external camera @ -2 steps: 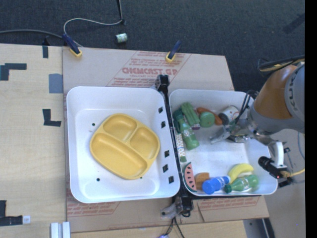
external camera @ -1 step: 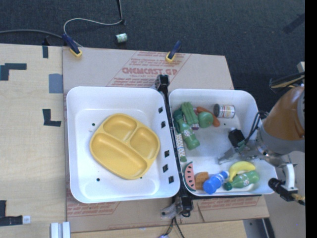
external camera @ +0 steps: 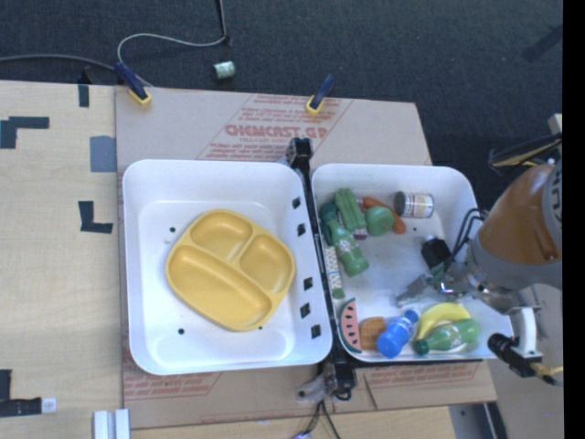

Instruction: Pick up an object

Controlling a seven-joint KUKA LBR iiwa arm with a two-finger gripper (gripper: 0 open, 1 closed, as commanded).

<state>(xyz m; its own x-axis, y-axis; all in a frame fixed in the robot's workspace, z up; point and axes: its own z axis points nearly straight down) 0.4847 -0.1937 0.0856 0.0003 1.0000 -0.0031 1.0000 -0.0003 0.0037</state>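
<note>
The right bin (external camera: 393,263) holds several toy foods. Green bottles (external camera: 349,210) lie at its left side beside a green round piece (external camera: 378,220) and an orange piece (external camera: 375,204), with a small can (external camera: 416,205) at the back. Along the front wall lie a watermelon slice (external camera: 348,326), a brown cookie (external camera: 371,332), a blue bottle (external camera: 395,335), a banana (external camera: 441,315) and a green bottle (external camera: 450,337). My gripper (external camera: 413,291) hangs low over the bare bin floor, just behind the banana and the blue bottle. I see nothing in it.
The left bin (external camera: 146,273) holds a yellow divided plate (external camera: 230,268). The grey arm with its orange band (external camera: 516,236) comes in over the right bin's right wall. A black divider (external camera: 311,245) separates the bins. Cardboard (external camera: 265,131) lies beneath them.
</note>
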